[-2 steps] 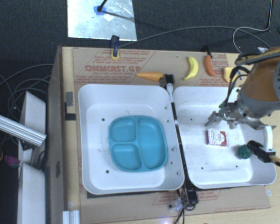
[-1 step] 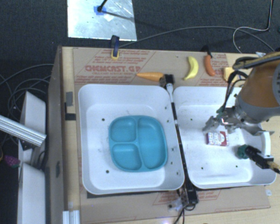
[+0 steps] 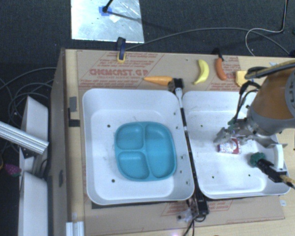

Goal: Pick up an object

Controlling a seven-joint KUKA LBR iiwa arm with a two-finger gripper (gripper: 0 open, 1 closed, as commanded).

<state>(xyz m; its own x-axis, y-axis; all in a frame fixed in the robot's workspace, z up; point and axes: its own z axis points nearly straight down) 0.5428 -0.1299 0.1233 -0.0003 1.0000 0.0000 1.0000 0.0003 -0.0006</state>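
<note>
One blue plate point(image 3: 145, 150), left bin point(image 3: 102, 113); one packet point(image 3: 229, 147) at end effector point(image 3: 228, 133), grip unclear.

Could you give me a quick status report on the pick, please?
Tool low in the right bin. Red-and-white packet lies on the bin floor right beside it, grasp not evident. Blue plate sits apart in the left bin.

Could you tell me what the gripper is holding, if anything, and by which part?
Cannot be told: the gripper sits at the red-and-white packet, contact unclear.
</note>
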